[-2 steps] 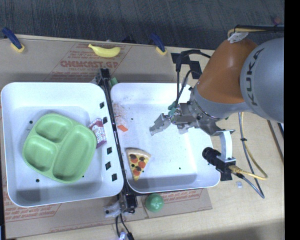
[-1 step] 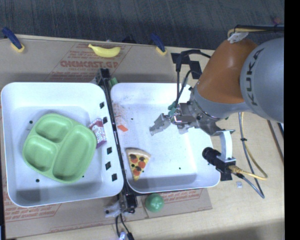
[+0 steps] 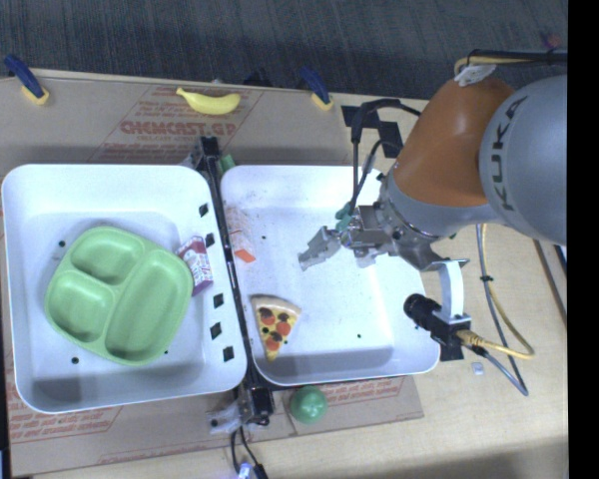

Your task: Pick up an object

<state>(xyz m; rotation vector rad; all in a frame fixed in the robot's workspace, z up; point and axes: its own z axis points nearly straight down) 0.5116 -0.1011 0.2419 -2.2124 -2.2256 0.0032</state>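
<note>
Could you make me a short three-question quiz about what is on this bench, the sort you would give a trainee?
1. True or false: the green divided plate lies in the left bin.
2. Which toy lies in the right bin near its front edge? A) the pizza slice B) the yellow banana C) the green ball
3. Fill in: the gripper hangs over the ____ bin.

Key
1. True.
2. A. The banana lies on the cardboard behind the bins, and the ball sits in front of them.
3. Right.
</note>
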